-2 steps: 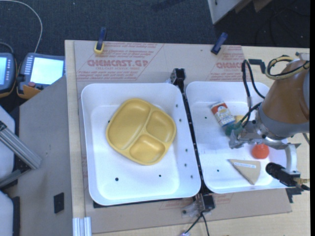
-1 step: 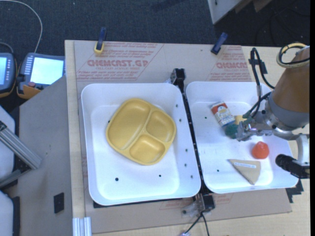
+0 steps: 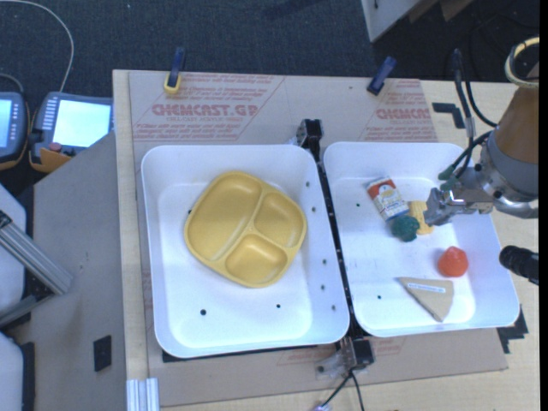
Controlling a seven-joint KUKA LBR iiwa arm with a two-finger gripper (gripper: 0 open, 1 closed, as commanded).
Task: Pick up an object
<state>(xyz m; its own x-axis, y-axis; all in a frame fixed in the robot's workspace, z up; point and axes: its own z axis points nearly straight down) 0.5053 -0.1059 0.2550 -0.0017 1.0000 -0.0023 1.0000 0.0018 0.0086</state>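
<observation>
Resting on brown board, bins (both white).

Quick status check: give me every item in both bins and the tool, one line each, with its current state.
Yellow plate: lying flat in the left bin, right side up.
Small carton: lying on its side in the right bin.
Teal ball: resting beside the carton.
Yellow block: partly hidden by the tool.
Red ball: resting alone.
Tan wedge: lying flat.
Tool: low over the right bin, grip unclear.
</observation>
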